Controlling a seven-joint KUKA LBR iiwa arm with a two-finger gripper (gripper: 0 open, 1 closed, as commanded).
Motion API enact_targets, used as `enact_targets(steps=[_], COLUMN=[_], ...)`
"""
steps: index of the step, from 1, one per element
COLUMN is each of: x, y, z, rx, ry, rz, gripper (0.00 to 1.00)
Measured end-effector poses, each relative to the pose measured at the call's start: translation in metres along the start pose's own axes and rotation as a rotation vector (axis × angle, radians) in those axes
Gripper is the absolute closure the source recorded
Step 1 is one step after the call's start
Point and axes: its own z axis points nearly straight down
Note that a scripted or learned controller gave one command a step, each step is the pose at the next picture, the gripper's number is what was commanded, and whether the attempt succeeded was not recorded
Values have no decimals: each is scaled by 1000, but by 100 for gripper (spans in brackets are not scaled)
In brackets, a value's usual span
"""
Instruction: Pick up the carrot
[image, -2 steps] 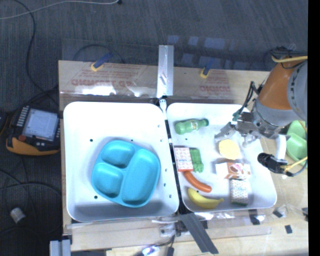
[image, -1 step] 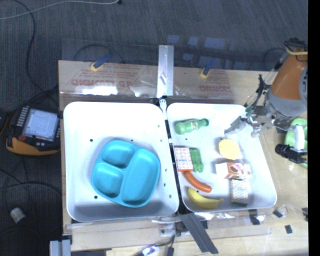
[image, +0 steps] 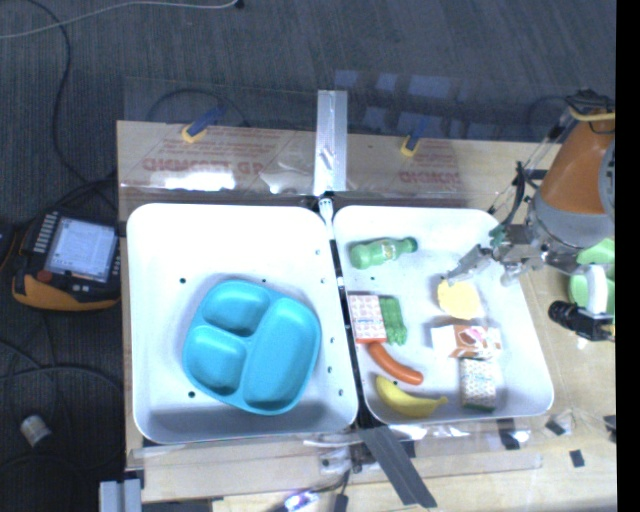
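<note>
The carrot (image: 393, 363) lies in the right bin (image: 520, 330), toward its near left part, slanted from upper left to lower right. It is taken here as the landmark for the rest. Just below it, almost touching, lies a banana (image: 408, 396), curved along the bin's near wall. Just above the carrot's upper end sits a small red-and-white packet (image: 366, 318), and beside that packet, above the carrot, a dark green item (image: 393, 320) stands lengthwise. Farther above the carrot, near the bin's far wall, a green bottle (image: 381, 251) lies on its side.

To the right of the carrot rests a red-and-white carton (image: 468, 340), and below that, level with the banana, a patterned box (image: 479, 382). Up and to the right of the carrot is a yellow wedge (image: 459, 298), like a slice of cheese.

The gripper (image: 482, 262) hangs over the right bin's far right part, well apart from the carrot, up and to its right, just above the yellow wedge. Its fingers are thin and dark against the white bin; one reaches down-left toward the wedge, but whether they are spread or pressed together cannot be told. Nothing shows between them. The arm (image: 580, 170), orange above the wrist, enters from the right of the carrot, past the bin's edge.

To the left of the carrot, across the divide between the bins, the left bin (image: 160, 250) holds a blue sectioned plate (image: 252, 345).
</note>
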Motion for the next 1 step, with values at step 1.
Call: enact_targets(steps=[1], x=[-9], y=[18], z=[5], rx=[-2], ry=[0], rz=[-188], gripper=[0])
